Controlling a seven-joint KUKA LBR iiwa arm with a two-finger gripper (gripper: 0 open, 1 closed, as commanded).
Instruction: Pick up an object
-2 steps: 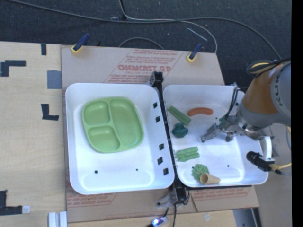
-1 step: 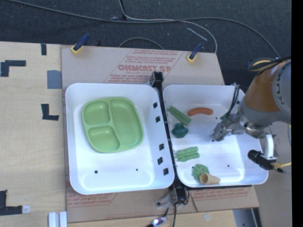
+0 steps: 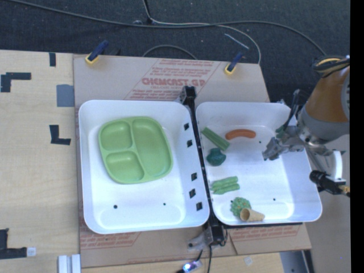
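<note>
The right bin (image 3: 259, 110) holds several toy foods: an orange sausage (image 3: 240, 133), a green stick (image 3: 215, 138), a teal lump (image 3: 216, 157), a pair of green pods (image 3: 225, 185), a leafy green piece (image 3: 239, 205) and a tan cone (image 3: 252, 214). My gripper (image 3: 272, 153) hangs over the right part of this bin, to the right of the sausage and a little lower in view. Nothing shows between its dark fingers.
The left bin (image 3: 91, 169) holds a green divided plate (image 3: 135, 149). A black divider (image 3: 196, 152) runs between the bins. Cardboard lies under both, held by yellow clamps (image 3: 96, 52) at the back. Cables cross the dark floor behind.
</note>
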